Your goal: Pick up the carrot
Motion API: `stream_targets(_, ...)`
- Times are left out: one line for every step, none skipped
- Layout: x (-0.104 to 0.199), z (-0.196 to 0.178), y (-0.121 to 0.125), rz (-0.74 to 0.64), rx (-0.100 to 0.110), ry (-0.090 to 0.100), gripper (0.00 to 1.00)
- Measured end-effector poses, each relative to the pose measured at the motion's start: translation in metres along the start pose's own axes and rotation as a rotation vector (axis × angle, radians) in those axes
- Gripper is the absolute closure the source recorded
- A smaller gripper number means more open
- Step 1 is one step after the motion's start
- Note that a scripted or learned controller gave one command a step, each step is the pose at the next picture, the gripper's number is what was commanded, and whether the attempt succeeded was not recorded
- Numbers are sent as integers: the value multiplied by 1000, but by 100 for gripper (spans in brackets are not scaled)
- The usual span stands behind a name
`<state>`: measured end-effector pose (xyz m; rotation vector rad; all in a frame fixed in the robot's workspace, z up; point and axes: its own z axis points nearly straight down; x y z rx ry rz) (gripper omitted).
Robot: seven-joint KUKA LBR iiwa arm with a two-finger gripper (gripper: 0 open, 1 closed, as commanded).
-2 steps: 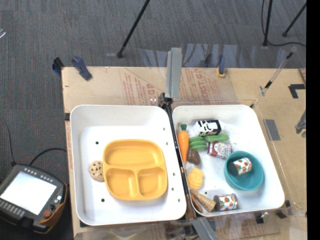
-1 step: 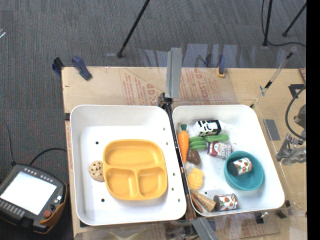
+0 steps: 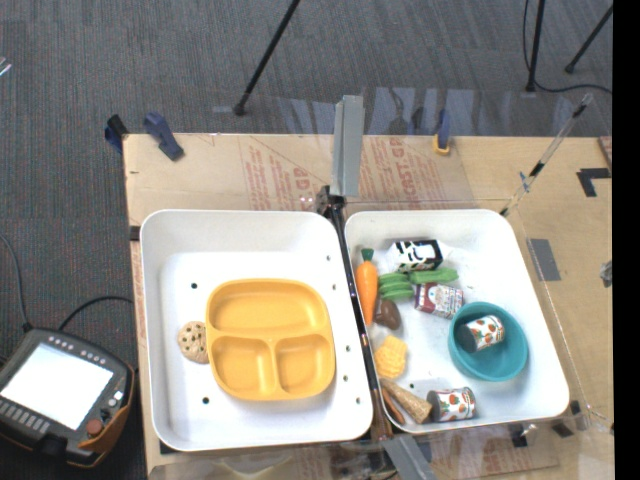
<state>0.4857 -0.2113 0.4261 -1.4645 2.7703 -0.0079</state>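
Note:
The carrot (image 3: 367, 290) is orange with a green top and lies lengthwise along the left wall of the right bin (image 3: 505, 220), its leafy end pointing to the back. Green bean pods (image 3: 408, 285) touch its right side. A small brown piece (image 3: 387, 314) lies just beside its tip.
The right bin also holds a black-and-white carton (image 3: 418, 255), a labelled can (image 3: 438, 299), corn (image 3: 391, 356), a cone (image 3: 405, 400), a lying can (image 3: 452, 403) and a teal bowl (image 3: 497, 360) with a can inside. The left bin (image 3: 160, 230) holds a yellow divided plate (image 3: 270, 338) and a cookie (image 3: 192, 341).

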Motion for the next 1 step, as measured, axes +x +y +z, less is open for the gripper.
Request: stream_targets(3, 76, 8, -188, -14, 1, 100)
